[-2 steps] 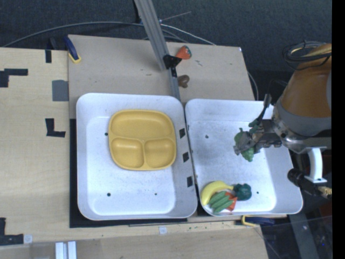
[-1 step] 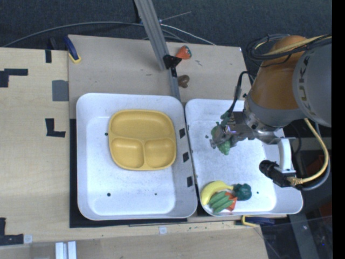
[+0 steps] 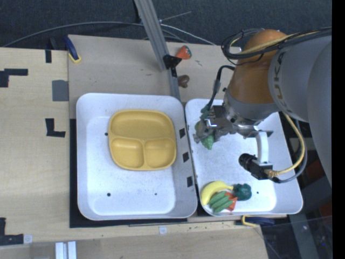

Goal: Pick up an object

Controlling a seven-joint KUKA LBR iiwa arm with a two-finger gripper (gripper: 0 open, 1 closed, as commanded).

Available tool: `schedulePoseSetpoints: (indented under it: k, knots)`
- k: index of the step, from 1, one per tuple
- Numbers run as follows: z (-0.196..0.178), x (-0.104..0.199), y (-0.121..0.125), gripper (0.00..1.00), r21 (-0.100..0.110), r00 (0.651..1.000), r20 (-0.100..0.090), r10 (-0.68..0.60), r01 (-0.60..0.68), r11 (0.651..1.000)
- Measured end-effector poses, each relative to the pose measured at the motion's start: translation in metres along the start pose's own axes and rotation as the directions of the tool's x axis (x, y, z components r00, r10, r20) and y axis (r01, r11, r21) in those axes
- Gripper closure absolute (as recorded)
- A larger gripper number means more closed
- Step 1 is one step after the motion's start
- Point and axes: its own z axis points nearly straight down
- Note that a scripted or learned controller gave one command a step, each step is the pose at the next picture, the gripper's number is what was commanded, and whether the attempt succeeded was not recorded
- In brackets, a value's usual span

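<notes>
The gripper (image 3: pixel 206 129) hung low over the right bin (image 3: pixel 280 198), by its left wall. A small green thing (image 3: pixel 207 142) sat right under it, but I could not tell if it was held. A smooth yellow plate (image 3: pixel 143 139) with three dips lay in the left bin (image 3: pixel 91 188). Shiny toy foods (image 3: pixel 223 194) sat bunched at the right bin's front.

Yellow divided plate (image 3: pixel 143 139) in the left bin (image 3: pixel 86 161), toward its far edge, grey arm (image 3: pixel 259 85) over the right bin (image 3: pixel 285 198), gripper (image 3: pixel 206 129) at that bin's far left corner with a green object (image 3: pixel 208 142) at its tip, toy food pile (image 3: pixel 223 195) at the near left corner
</notes>
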Motion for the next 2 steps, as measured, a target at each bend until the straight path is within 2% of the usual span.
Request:
schedulePoseSetpoints:
  k: [1, 2]
  knots:
    - [0.011, 0.045, 0.021, 1.00, 0.000, 1.000, 0.000, -0.001, 0.001, 1.000]
    - [-0.003, 0.093, 0.052, 1.00, -0.003, 1.000, -0.001, -0.002, 0.002, 1.000]
